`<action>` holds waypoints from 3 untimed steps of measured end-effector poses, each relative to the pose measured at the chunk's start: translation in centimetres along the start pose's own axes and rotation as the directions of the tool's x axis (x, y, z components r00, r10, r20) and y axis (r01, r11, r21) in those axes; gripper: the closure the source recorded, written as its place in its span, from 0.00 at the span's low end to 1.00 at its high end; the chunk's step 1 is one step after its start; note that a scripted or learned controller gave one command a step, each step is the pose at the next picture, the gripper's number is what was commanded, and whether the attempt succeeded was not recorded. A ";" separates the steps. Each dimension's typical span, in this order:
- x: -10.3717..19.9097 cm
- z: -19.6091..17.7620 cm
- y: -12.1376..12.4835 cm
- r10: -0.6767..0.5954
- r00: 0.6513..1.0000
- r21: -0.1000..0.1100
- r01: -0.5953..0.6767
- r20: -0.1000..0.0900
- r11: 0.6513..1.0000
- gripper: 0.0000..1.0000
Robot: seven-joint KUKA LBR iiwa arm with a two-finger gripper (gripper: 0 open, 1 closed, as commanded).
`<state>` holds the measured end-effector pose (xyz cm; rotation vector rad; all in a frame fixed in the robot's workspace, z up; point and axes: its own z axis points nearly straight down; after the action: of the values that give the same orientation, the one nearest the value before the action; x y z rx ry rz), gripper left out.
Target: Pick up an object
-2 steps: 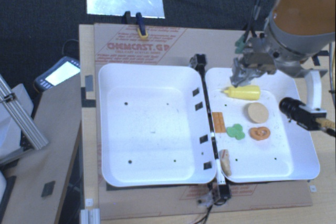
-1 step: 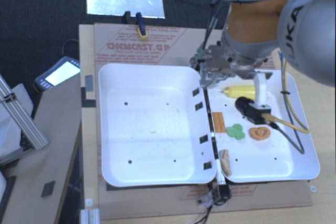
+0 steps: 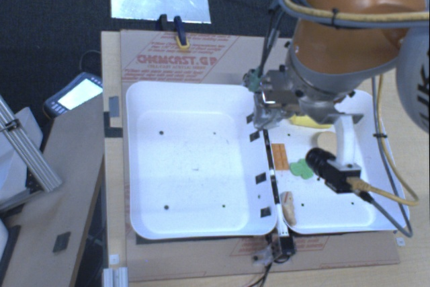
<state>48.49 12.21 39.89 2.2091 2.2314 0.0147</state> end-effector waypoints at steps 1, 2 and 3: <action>0.7 -11.5 0.3 0.005 1.000 -0.008 -0.005 0.000 1.000 1.00; 6.1 -7.8 7.8 0.002 1.000 0.008 -0.002 0.005 1.000 1.00; 11.6 -12.2 3.3 -0.002 1.000 0.003 0.002 0.000 1.000 1.00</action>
<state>51.57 23.78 52.14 2.2086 2.2346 0.0112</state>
